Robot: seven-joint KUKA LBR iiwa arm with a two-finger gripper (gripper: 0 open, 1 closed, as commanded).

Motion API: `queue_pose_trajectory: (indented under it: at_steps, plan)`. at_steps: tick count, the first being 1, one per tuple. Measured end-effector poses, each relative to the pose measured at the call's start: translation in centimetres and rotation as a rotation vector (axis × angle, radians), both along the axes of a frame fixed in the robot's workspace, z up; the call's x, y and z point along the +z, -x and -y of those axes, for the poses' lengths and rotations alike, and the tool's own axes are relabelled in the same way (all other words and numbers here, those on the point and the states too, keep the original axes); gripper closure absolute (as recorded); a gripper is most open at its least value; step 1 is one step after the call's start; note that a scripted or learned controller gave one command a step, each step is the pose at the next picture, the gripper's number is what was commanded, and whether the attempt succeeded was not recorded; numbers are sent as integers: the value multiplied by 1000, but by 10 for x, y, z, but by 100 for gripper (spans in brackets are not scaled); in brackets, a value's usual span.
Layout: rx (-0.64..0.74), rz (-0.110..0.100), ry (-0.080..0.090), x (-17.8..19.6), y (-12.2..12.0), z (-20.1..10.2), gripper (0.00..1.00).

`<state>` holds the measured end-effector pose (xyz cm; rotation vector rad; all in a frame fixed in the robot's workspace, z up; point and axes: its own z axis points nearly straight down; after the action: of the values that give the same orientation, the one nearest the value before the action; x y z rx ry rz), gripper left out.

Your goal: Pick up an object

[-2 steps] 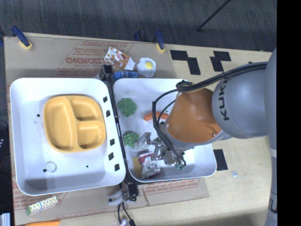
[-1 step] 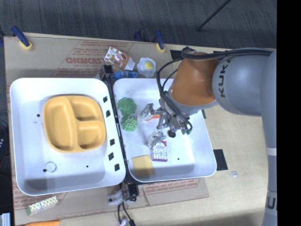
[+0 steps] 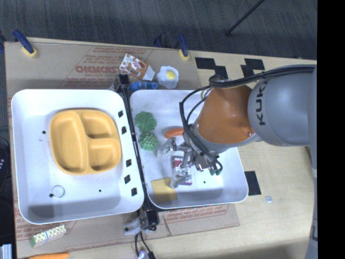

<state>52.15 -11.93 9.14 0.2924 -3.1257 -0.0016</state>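
Arm reaches in from the right, orange wrist band over the right bin (image 3: 229, 190). Gripper (image 3: 184, 171) hangs low inside that bin, just above a small red-and-white packet-like item (image 3: 183, 179) lying on the bin floor; metal linkage and cables crowd the spot, so whether the gripper is apart or together cannot be told, and nothing can be seen clamped. Other candidates in the same bin: a yellow block, perhaps cheese (image 3: 162, 189), near the front wall and just beside the packet; a green broccoli-like piece (image 3: 145, 121) and a second knobbly green piece (image 3: 148, 141) toward the divider; an orange carrot-like piece (image 3: 173, 133) partly under the wrist. Left bin (image 3: 27, 144) carries a yellow divided tray (image 3: 86, 141), well apart from the action. Judgement: approach looks done, tool down at the level of the objects; grasp not confirmed, lift not yet made. All objects appear to rest on the bin floor. Remaining: secure one item, most likely the packet, and raise it clear.
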Motion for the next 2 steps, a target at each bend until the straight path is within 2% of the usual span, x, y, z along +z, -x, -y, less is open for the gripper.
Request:
queue_pose_trajectory:
  at_steps: [1, 2]
  plan:
    - [212, -1, 0, 0, 38, -20, 0]
    - [189, 0, 0, 0, 38, -19, 0]
